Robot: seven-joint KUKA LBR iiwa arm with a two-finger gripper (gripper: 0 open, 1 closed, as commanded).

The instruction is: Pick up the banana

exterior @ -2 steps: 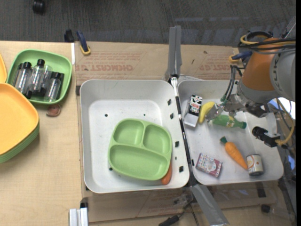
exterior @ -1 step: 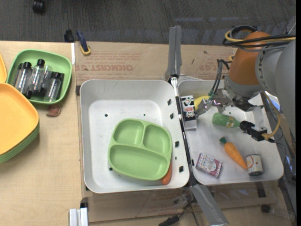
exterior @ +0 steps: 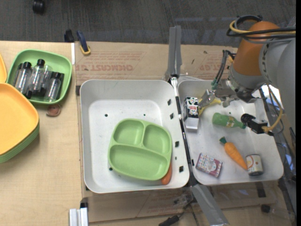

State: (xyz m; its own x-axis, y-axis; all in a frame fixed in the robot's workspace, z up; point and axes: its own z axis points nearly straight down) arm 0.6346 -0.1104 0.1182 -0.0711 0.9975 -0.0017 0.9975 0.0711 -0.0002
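Right bin holds carrot, can, bottle; left bin a green plate. Gripper state unclear.

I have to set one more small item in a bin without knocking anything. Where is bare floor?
The left bin has bare floor along its back and left walls, around the green divided plate. In the right bin, a bare patch lies between the carrot, pink packet and green bottle. Its back is crowded under the arm.
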